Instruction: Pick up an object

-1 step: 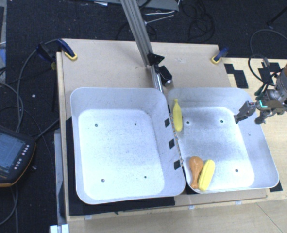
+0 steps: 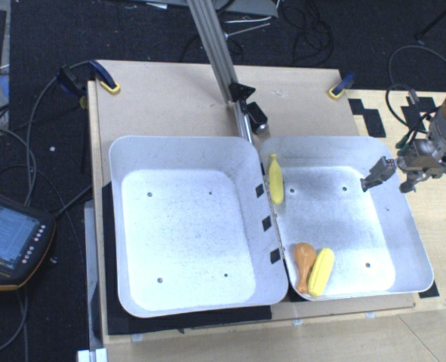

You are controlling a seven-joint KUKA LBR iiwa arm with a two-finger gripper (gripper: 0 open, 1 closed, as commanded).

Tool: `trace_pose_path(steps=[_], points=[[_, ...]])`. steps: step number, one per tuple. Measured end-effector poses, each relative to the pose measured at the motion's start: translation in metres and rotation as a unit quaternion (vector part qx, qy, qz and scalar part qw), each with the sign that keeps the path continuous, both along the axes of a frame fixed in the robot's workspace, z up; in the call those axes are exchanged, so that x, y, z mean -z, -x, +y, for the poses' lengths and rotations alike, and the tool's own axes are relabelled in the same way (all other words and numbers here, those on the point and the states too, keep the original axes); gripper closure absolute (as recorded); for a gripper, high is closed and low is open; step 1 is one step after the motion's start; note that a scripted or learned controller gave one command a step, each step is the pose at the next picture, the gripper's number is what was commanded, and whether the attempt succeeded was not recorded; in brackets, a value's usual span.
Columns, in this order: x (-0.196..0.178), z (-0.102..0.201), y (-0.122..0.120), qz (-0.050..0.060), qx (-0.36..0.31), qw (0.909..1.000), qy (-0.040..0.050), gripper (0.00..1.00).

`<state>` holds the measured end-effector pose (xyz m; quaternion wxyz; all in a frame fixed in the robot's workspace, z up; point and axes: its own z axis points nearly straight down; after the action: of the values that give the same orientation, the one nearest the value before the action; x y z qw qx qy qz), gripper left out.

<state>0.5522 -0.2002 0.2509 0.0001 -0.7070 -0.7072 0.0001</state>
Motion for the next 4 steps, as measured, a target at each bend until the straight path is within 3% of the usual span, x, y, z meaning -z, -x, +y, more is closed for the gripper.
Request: trace_pose_path(steps=[3,4], points=[[0.157,0.006,-0.009,0.001,0.000,1.0000,-0.0002,0.00],[0.145,0.006,-0.010,0.000,0.000,1.0000,0.0001,1.00]])
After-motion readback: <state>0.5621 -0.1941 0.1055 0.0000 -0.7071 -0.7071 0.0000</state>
